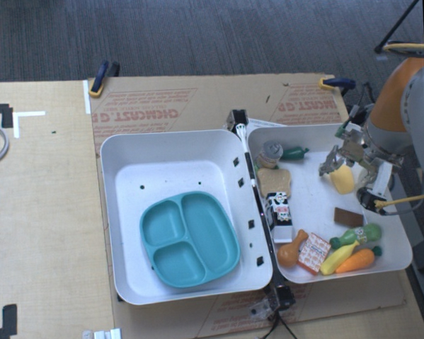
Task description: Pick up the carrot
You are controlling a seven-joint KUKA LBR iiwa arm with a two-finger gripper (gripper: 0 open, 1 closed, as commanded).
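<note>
The carrot (357,261) is orange and lies flat in the front right corner of the right bin (309,195). A yellow banana-like piece (336,258) lies against its left side and a green vegetable (361,236) just behind it. My gripper (341,163) hangs over the back right part of the same bin, well behind the carrot and apart from it. A pale yellow lemon-like piece (344,180) sits right at the gripper's tip; whether it is gripped or just lies beneath is unclear.
The right bin also holds a brown bar (348,216), a red-and-white packet (313,252), a drumstick (292,247), a milk carton (279,210), a bread slice (274,180), a can (271,153) and a dark green item (294,153). A teal divided plate (189,239) lies in the left bin (122,205).
</note>
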